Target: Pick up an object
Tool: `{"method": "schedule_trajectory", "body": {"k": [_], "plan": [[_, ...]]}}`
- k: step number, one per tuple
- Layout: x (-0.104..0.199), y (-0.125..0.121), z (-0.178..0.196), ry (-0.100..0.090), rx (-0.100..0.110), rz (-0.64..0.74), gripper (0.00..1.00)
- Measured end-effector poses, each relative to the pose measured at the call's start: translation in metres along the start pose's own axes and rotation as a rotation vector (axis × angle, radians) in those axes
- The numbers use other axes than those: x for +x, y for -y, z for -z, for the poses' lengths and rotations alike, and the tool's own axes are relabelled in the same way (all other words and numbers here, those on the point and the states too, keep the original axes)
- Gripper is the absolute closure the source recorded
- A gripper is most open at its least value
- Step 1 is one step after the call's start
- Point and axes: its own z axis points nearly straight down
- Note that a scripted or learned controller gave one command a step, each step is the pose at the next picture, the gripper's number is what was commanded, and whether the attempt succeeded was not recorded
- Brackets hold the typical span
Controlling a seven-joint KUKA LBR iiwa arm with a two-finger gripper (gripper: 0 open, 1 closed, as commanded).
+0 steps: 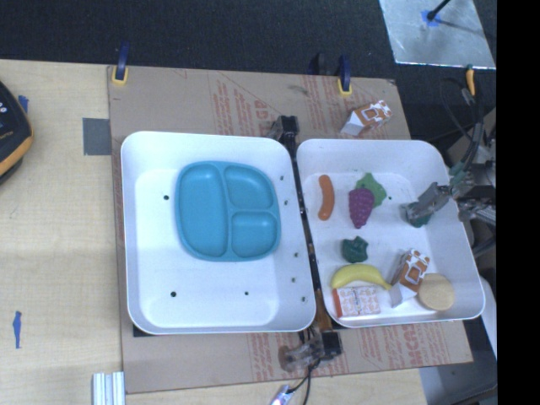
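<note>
The gripper (pixel 419 211) is seen at the right bin's (pixel 451 226) right side, nothing visibly held; finger state cannot be told; the purple grape bunch (pixel 360 205) nearby is judged light, rigid plastic, best pinched across its middle.

The right bin (pixel 439 163) holds a scatter of small toy foods. An orange hot dog (pixel 326 197) lies lengthwise near its left wall. Just right of it sits a purple bunch of grapes (pixel 360 207), touching a green leafy piece (pixel 372 187) above it. A dark green broccoli piece (pixel 355 249) lies near the middle. Below it a yellow banana (pixel 360 276) curves over a red-and-white packet (pixel 359 301). To the right lie a small carton (pixel 413 269) and a tan round cookie (pixel 436 293).
</note>
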Motion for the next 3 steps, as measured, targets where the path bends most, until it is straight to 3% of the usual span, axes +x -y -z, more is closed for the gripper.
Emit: {"method": "schedule_trajectory", "body": {"k": [1,2,3], "plan": [[-0.028,0.022,-0.124,0.000,0.001,0.000,0.00],[-0.060,-0.050,-0.197,0.001,0.000,0.002,0.00],[-0.002,-0.138,-0.195,-0.001,-0.002,0.001,0.00]]}}
